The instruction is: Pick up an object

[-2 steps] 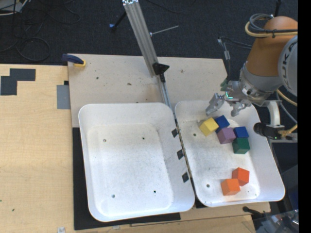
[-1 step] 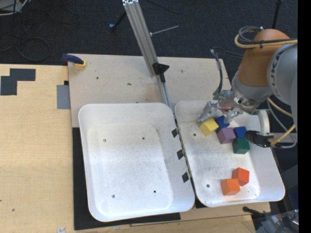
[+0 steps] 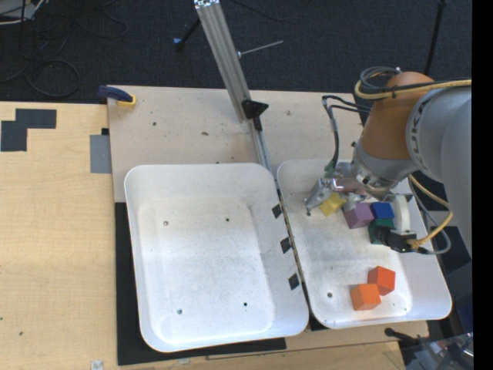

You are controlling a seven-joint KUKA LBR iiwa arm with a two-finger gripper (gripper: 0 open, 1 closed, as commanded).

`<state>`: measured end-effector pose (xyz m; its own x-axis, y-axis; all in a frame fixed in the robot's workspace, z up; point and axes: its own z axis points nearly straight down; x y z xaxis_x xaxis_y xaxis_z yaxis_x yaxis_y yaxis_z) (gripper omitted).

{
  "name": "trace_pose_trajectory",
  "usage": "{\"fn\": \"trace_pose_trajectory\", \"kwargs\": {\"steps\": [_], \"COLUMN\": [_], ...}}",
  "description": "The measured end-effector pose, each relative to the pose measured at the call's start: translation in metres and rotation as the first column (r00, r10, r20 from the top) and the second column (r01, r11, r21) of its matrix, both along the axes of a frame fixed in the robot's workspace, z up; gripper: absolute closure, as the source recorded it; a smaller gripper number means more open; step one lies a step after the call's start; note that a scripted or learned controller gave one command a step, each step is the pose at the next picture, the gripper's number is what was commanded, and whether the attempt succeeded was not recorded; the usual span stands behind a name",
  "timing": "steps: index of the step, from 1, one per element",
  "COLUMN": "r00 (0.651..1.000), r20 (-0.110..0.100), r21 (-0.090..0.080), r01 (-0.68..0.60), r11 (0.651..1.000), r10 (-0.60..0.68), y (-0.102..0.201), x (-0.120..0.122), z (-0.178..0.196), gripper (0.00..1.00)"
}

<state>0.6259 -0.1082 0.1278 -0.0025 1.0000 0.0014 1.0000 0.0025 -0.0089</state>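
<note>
The gripper (image 3: 322,195) hung low in the right bin (image 3: 331,299), its tips just beside the yellow block (image 3: 331,204); whether it was released or clenched could not be told. The block lay near the bin's back left, touching a purple block (image 3: 358,215), with blue (image 3: 382,210) and green (image 3: 379,230) blocks crowded behind. It looked small, light, rigid and flat-sided, best pinched across 2 opposite faces. 2 orange blocks (image 3: 373,287) sat well apart on smooth white plastic, with easier room.
</note>
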Motion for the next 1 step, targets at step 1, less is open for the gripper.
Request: {"fn": "trace_pose_trajectory", "kwargs": {"steps": [1], "r00": [1.0], "r20": [0.007], "r21": [-0.001], "r01": [0.003], "r11": [1.0], "r10": [-0.003], "y": [0.001], "x": [0.0004], "z": [-0.0376], "gripper": [0.0]}}
